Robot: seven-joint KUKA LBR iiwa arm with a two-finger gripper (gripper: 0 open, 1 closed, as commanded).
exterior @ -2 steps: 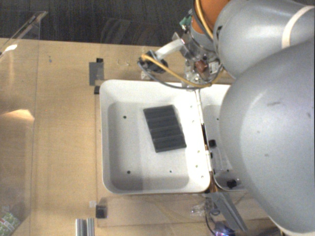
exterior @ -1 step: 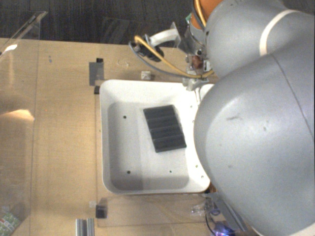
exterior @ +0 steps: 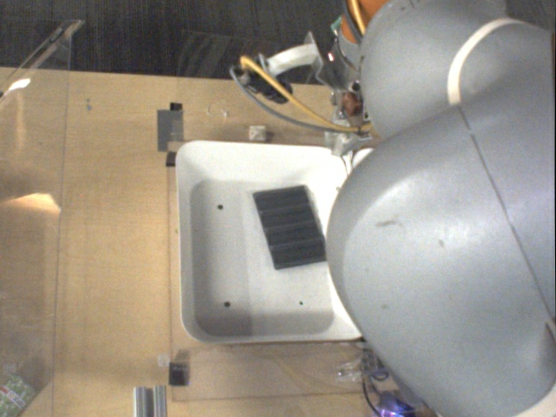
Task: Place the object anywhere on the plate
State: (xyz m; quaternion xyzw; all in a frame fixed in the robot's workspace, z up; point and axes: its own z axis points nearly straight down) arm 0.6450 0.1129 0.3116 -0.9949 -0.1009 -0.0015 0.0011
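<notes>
The grey arm (exterior: 443,224) bulks over your white bin's (exterior: 195,259) right side; a dark ribbed block (exterior: 289,227) lies inside, wooden tabletop (exterior: 104,250) around. Jaws' state: cannot tell.

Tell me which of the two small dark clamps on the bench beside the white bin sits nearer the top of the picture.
The dark clamp off the white bin's upper left corner; the other clamp sits below the bin's lower left corner.

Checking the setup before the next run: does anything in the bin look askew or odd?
The dark ribbed slab in the white bin lies tilted, not square with the bin's walls. The grey arm covers the right side of the view, so that part can't be judged.
</notes>
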